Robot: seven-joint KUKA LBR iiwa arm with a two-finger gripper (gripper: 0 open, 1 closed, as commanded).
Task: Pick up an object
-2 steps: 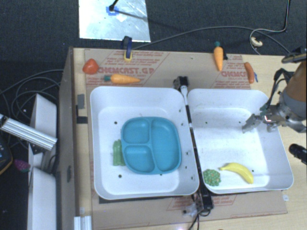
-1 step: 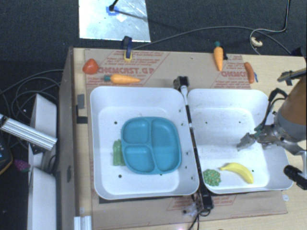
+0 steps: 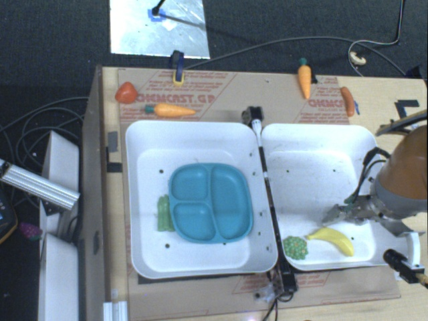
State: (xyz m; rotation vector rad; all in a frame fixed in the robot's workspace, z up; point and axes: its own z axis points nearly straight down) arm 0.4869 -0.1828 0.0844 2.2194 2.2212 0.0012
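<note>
A yellow banana (image 3: 332, 239) lies near the front of the right bin (image 3: 314, 142). A green knobbly broccoli-like piece (image 3: 295, 247) sits just to its left, in the bin's front left corner. My gripper (image 3: 348, 215) hangs low over the right bin, just behind and above the banana. It is open, with nothing between its fingers. The left bin (image 3: 150, 146) holds a blue divided plate (image 3: 211, 202), and a green oblong piece (image 3: 164, 214) lies against the plate's left edge.
On the cardboard behind the bins lie a tomato (image 3: 126, 93), a carrot (image 3: 171, 110), a second carrot (image 3: 305, 79) and an orange-red piece (image 3: 347, 101). A black clamp bar (image 3: 265, 179) runs between the bins. The arm's orange band (image 3: 409, 169) covers the right bin's right side.
</note>
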